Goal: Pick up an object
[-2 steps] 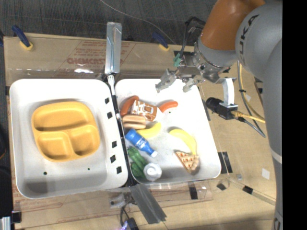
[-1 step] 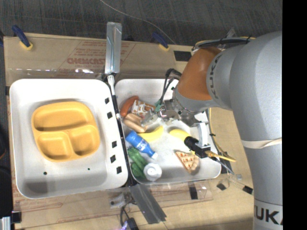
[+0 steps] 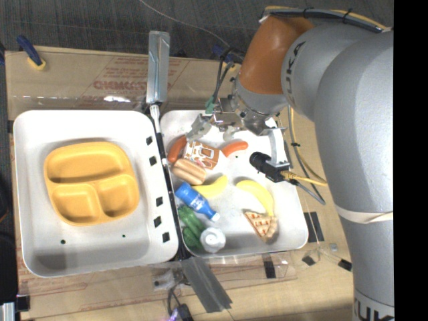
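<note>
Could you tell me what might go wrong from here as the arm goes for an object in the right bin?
1. The hot dog, the small carton and a banana lie touching, so the gripper may nudge or catch a neighbour instead of one item.
2. The gripper hangs near the right bin's far wall, so a descent there could clip the rim.
3. The blue bottle lies against the bins' shared edge, leaving little room to get around it.

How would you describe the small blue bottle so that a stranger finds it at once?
Look in the right white bin, along its left wall. The blue bottle lies tilted between a hot dog and green toys; nothing else there is blue.
</note>
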### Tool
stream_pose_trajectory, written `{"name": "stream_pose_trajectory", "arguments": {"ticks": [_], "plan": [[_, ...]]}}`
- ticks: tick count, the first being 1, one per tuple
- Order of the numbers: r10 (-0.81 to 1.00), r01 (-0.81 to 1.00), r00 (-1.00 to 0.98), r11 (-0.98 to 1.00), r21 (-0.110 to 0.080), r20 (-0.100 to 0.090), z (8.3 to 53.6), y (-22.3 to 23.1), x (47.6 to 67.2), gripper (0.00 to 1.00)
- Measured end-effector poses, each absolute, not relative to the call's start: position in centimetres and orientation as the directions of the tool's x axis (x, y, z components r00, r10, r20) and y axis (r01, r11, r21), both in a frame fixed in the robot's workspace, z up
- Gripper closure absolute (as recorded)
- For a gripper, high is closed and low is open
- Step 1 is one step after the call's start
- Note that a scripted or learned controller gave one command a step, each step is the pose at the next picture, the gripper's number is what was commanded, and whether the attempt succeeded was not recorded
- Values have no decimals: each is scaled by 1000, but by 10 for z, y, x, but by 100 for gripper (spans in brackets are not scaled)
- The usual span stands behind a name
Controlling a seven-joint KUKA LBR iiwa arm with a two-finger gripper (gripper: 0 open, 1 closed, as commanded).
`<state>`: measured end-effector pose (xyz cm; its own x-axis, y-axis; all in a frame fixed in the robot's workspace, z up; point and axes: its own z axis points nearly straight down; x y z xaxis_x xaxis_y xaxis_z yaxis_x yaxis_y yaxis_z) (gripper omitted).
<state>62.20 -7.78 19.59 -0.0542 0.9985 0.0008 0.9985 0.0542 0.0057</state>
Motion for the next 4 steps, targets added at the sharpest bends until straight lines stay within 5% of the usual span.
{"name": "stream_pose_trajectory", "arguments": {"ticks": [1,2,3,4], "plan": [[1000,1000,0,0,-12,0,116,-100,637,0],[991,990,137,-137,24,2,102,-95,570,0],[960,960,282,-282,-2,-1,92,-115,623,0],[961,961,277,-277,-2,0,103,-115,624,100]]}}
